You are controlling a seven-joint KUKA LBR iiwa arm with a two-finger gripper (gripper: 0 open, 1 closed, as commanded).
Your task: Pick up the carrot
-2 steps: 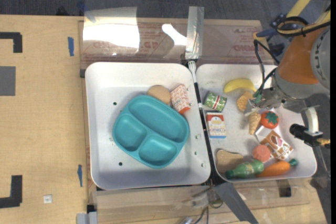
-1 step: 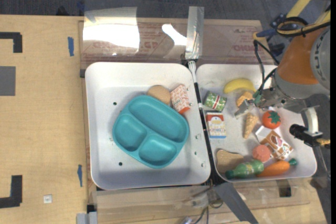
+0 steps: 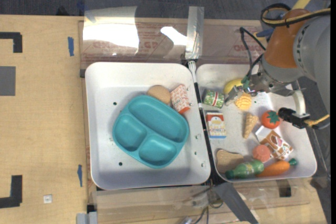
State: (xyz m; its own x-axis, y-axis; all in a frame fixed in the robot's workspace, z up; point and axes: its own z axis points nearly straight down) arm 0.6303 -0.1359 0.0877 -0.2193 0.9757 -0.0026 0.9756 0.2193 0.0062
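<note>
The carrot (image 3: 275, 168), orange with a green top at its right end, lies along the front edge of the right bin (image 3: 310, 157). It rests beside a green bottle-shaped toy (image 3: 245, 169) on its left. My gripper (image 3: 245, 87) hangs low over the back of the right bin, among a yellow banana-like toy (image 3: 233, 84) and a yellow corn piece (image 3: 242, 103). It is well away from the carrot, which sits at the opposite, front side of the bin. Nothing is visibly held.
The right bin also holds a green can (image 3: 213, 98), a small carton (image 3: 216, 125), a cone (image 3: 250, 125), a tomato (image 3: 271, 119), a patterned box (image 3: 277, 145), a pink round toy (image 3: 261, 152) and a bread slice (image 3: 227, 159). The left bin (image 3: 100, 113) holds a teal divided plate (image 3: 151, 130), a bun (image 3: 159, 94) and a packet (image 3: 180, 98).
</note>
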